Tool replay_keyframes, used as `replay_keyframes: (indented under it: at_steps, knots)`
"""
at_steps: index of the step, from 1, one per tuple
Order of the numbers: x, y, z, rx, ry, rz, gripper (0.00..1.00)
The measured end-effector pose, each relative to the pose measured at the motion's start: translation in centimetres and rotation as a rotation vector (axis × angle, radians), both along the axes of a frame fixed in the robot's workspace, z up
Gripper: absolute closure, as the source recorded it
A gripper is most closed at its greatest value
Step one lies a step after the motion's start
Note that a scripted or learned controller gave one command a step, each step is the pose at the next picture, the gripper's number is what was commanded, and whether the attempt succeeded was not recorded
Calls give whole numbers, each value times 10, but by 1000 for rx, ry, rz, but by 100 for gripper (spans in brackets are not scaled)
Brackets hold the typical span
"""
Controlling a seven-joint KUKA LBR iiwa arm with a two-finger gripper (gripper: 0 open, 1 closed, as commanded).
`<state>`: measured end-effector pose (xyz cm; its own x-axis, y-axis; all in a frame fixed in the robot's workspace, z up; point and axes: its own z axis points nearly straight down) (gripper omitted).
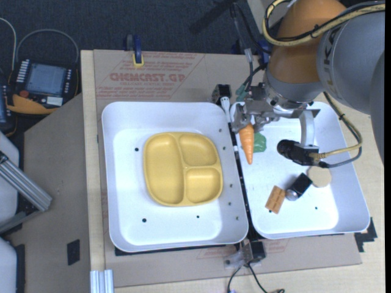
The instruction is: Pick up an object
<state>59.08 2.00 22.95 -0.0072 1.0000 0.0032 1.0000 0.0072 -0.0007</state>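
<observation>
My hand (247,119) hangs at the upper left corner of the right bin (342,215), just right of the frame's centre, and a toy carrot (246,143) hangs point-down beneath it. The carrot's thick top seems to sit right at my fingers, but the wrist hides the contact, so I cannot tell whether I am clenched on it or merely standing over it.

The carrot looks like a small plastic play-food piece: light, stiff, smooth and a little slippery, and tapered, so a grip on the cone could squeeze it downward and out. I judge the best hold is across the thick upper end, near the leafy crown, where the sides run closest to parallel. It should bear a firm pinch without damage. A green piece (260,143) lies just beside it on the bin floor, perhaps its leaves; I cannot say.

Lower in the same bin lie a small brown block (275,199), a dark cylinder (298,186) and a pale round piece (319,176), near one another and apart from the carrot. The left bin (122,133) holds a yellow divided plate (182,167), well apart from my hand.
</observation>
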Motion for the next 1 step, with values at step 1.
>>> replay_keyframes:
  at_steps: [1]
  knots:
    - [-9,50,8,-1,-2,-1,100]
